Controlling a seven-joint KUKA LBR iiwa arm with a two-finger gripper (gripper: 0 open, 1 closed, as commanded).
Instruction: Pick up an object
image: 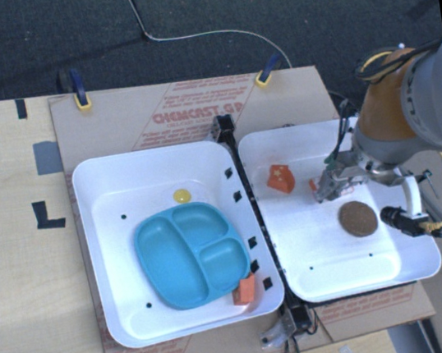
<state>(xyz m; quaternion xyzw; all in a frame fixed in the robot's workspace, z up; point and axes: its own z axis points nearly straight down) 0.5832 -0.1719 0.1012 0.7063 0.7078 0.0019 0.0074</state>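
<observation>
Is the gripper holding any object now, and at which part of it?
Cannot be told: the gripper sits low in the right bin, between the orange block and brown disc.

I see divided tray point(190, 254) in left bin point(97, 183); block point(280, 179) and disc point(358, 219) in right bin point(304, 279), gripper point(328, 188) between them.
</observation>
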